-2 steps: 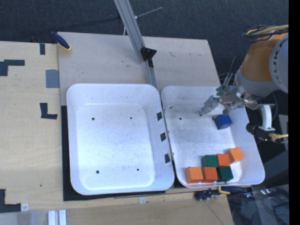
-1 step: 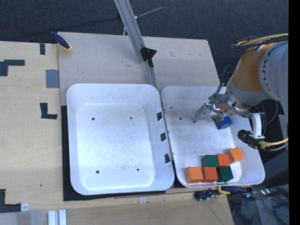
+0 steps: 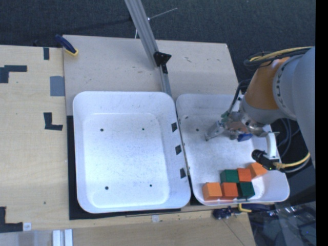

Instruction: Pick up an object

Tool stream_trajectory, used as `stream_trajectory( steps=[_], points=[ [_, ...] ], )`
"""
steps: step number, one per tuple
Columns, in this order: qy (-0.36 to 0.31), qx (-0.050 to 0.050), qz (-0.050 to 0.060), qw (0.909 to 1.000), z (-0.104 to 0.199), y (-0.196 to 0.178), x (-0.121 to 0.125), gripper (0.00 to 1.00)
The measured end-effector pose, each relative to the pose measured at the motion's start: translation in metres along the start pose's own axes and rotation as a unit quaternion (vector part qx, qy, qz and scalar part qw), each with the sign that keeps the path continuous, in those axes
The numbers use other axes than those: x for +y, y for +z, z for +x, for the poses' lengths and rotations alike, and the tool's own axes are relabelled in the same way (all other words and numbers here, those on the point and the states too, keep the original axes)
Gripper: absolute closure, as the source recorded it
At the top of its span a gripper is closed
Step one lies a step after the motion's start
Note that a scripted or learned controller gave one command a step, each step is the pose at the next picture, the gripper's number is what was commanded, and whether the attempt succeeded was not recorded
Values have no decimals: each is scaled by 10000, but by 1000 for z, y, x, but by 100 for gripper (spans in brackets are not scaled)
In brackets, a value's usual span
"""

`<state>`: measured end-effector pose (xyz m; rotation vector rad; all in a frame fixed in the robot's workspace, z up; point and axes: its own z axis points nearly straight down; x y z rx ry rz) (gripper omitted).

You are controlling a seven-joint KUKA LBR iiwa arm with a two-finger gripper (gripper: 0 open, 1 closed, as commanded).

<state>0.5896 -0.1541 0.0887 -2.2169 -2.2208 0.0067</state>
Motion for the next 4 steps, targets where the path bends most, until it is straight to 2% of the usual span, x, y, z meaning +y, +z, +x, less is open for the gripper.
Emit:
stream_trajectory(
  steps=[1, 3, 4],
  points=[
    [-7, 2, -15, 10000, 1, -13, 1, 100],
    [-1, -3, -49, 10000, 10, -117, -2, 100],
    [-26, 11, -32, 10000, 61, -129, 14, 100]
  ],
)
